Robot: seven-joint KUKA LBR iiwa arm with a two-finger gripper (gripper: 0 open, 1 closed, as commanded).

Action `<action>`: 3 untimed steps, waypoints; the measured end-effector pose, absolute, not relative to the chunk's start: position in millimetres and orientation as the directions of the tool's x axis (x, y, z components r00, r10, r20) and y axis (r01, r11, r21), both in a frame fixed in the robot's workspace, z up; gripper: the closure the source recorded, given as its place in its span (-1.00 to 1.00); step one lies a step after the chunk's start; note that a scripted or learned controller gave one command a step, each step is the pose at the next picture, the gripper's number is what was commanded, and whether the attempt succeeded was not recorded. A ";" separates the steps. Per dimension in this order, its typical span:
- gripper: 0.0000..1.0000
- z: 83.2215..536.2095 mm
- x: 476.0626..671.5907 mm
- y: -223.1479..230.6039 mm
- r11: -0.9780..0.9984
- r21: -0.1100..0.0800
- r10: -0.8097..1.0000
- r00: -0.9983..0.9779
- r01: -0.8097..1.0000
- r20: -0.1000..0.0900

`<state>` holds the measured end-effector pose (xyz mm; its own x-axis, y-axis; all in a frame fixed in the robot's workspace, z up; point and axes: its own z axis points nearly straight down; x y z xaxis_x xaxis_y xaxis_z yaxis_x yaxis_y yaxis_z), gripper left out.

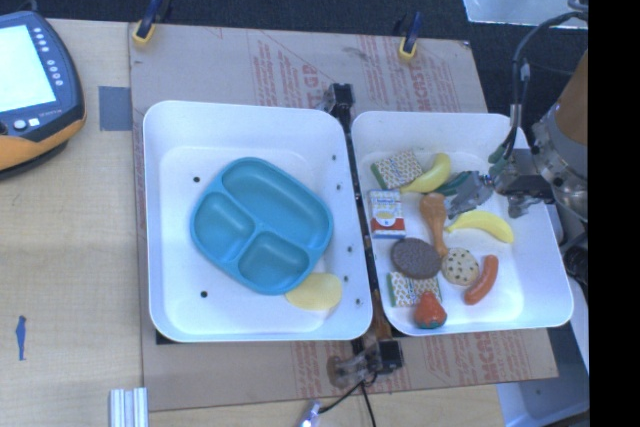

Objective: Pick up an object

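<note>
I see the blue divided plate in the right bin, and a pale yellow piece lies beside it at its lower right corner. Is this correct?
Not quite. The camera view shows the blue divided plate in the left bin, not the right one. The rest holds: the pale yellow piece lies beside it at its lower right corner. The right bin holds the small toy foods, such as the two bananas.

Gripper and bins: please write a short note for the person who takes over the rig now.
Gripper: low over the right bin, near its upper right; finger state cannot be judged, nothing seen held.
Right bin: two bananas, sausage, cookie, drumstick, dark round patty, small carton.
Left bin: blue divided plate, pale yellow piece.
Done: no pick visible. Left: grasp and lift one object.
</note>
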<state>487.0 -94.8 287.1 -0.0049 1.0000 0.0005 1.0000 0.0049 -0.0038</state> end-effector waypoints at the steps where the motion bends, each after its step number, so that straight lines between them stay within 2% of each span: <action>1: -1.00 193.1 547.6 -126.0 0.006 -0.007 1.000 -0.006 1.000 -0.001; 2: -1.00 94.3 582.4 -122.4 0.007 -0.008 1.000 -0.007 1.000 -0.001; 3: 1.00 105.2 582.9 -123.7 0.013 -0.008 1.000 -0.013 1.000 -0.004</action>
<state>582.9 -123.7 105.2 -0.0126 0.9999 -0.0038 0.9999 0.0126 -0.0084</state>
